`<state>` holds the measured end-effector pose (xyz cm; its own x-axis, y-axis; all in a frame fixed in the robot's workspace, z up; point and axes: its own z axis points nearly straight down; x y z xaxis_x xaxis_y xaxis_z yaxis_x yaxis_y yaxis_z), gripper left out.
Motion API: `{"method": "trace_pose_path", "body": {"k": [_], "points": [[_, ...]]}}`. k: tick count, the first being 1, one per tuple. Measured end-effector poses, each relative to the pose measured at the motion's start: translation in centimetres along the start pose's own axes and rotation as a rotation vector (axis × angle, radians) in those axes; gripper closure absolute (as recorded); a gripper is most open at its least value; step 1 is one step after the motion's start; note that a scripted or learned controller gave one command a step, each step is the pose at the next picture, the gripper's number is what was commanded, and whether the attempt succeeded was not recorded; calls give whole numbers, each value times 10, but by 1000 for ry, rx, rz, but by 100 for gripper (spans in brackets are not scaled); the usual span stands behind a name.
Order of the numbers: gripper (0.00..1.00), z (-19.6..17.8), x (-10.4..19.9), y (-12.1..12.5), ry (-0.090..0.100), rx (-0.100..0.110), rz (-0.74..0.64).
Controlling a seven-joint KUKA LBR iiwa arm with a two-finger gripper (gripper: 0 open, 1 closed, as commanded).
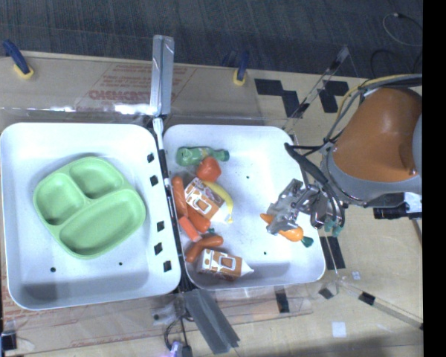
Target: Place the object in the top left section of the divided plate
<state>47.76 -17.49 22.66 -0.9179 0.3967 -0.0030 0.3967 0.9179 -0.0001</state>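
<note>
I see the small orange carrot (288, 233), green at one end, lying at the right side of the right bin (271, 262), near its near-right corner. The gripper (286, 214) sits right over it, fingers pointing left and down into the bin; the carrot shows just under and between the fingertips, but I cannot tell whether they are clamped on it or only standing apart around it. Behind the gripper the arm's orange band (379, 136) fills the right of my view.

The divided plate (89, 207), pale green, rests in the left bin (30, 274), well apart from the carrot. Its top left section (53, 197) is bare.

Along the left side of the right bin I see a heap of other play food: a green vegetable (201, 155) at the far end, a red pepper (208, 169), a banana (221, 197), a printed carton (202, 197), several sausages (180, 195), and a second carton (219, 264) near the near edge.
</note>
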Motion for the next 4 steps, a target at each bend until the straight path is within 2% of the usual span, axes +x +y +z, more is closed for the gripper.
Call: {"method": "trace_pose_path", "body": {"k": [1, 2, 3, 4], "points": [[100, 7, -37, 39, 0, 0, -163], [100, 93, -42, 110, 5, 0, -198], [100, 34, 52, 163, 4, 0, -247], [100, 7, 19, 163, 2, 0, -327]]}}
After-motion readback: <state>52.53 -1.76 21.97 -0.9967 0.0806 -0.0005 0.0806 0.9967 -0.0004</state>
